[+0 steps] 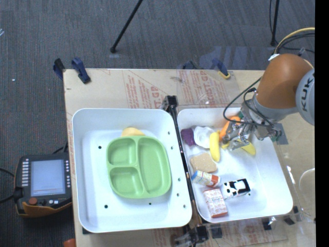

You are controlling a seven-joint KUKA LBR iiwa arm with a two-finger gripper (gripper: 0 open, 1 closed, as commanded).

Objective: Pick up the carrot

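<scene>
The two-finger gripper (pixel 237 138) hangs low over the right white bin (pixel 280 181), just beside the orange carrot (pixel 226 128); its fingers' spread I cannot tell. White letters "KU" show on the grey arm (pixel 304 91).

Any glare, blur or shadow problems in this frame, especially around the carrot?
Camera view: even light, overall soft; the white right bin is bright but not blown out; the carrot is small, partly covered by the gripper, its edges blurry.
</scene>
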